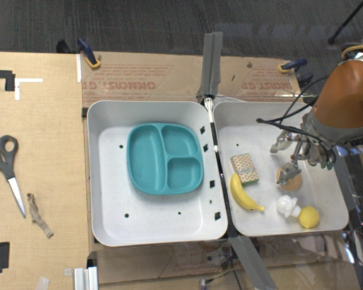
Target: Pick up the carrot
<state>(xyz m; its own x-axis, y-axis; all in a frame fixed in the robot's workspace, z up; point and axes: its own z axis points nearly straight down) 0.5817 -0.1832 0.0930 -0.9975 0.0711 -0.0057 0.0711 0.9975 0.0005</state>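
The carrot (pixel 289 179) is a short orange-brown stub lying in the right bin (pixel 263 122), near its right side. My gripper (pixel 288 157) hangs directly over it at the end of the grey arm with the orange band (pixel 345 95). Its metal fingers (pixel 281 142) stand apart, and one fingertip reaches down to the carrot's upper edge. I see nothing held between the fingers.
The right bin also holds a small patterned box (pixel 244 168), a banana (pixel 244 194), a white item (pixel 286 206) and a yellow lemon (pixel 308 217) close to the carrot. A teal divided plate (pixel 166 159) sits in the left bin (pixel 103 180). Scissors (pixel 8 165) lie on the bench at the left.
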